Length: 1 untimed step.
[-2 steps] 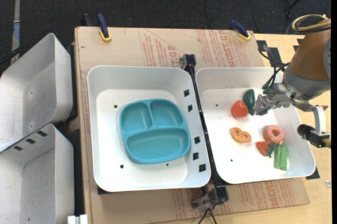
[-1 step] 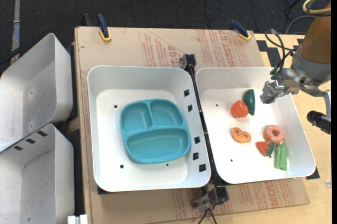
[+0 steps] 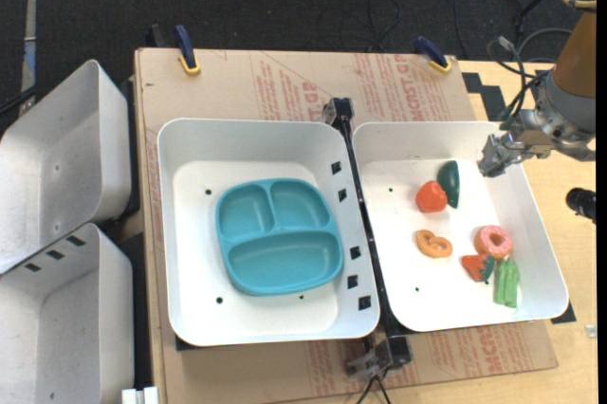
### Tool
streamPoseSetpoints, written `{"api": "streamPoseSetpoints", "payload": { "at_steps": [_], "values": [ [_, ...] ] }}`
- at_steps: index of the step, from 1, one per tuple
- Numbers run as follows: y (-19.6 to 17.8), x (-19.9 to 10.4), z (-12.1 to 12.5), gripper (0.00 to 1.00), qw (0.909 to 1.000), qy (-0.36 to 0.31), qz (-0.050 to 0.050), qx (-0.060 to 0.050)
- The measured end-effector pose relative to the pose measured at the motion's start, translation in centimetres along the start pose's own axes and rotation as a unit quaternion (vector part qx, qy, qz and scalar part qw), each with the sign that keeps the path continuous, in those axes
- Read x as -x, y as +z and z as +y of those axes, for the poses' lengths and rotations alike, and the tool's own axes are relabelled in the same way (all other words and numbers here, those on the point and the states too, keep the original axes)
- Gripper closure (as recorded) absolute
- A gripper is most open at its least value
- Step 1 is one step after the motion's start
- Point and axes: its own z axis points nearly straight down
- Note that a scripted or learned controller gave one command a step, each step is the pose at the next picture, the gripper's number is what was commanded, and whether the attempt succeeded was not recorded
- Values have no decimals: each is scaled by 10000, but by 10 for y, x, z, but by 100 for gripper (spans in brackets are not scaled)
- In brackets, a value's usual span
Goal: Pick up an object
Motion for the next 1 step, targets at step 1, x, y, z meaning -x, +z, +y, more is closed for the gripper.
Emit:
{"api": "streamPoseSetpoints", "payload": {
  "at_steps": [1],
  "values": [
    [-5,-53,0,100,10000,-18,12,-17]
  ]
}}
